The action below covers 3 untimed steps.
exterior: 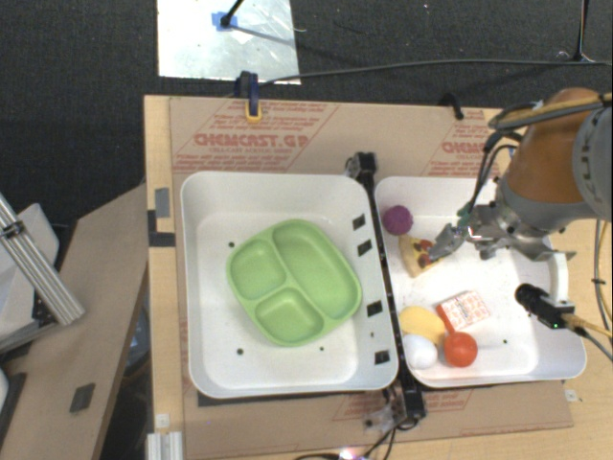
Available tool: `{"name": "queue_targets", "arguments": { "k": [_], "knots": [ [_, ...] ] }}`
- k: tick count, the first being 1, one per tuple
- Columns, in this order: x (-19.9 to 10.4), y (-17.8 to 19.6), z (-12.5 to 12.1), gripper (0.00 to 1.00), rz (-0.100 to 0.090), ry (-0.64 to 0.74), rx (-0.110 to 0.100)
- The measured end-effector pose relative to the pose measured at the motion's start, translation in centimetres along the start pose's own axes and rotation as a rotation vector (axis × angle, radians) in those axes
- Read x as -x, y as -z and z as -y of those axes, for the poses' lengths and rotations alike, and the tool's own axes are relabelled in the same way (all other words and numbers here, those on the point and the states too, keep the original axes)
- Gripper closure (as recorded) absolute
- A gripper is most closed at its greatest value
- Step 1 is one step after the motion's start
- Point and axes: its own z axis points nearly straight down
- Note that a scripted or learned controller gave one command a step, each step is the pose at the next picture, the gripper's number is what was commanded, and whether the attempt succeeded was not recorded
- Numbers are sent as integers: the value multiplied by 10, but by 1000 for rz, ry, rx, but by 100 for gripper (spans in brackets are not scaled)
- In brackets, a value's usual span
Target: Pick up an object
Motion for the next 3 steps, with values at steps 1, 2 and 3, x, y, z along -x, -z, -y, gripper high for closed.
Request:
{"name": "queue_targets", "arguments": {
  "k": [1,2,3],
  "knots": [
    [2,-60,-6,0,0,-1,1],
    [2,-69,-9,0,-1,0,5],
    [0,-56,-12,100,-2,1,16]
  ]
}}
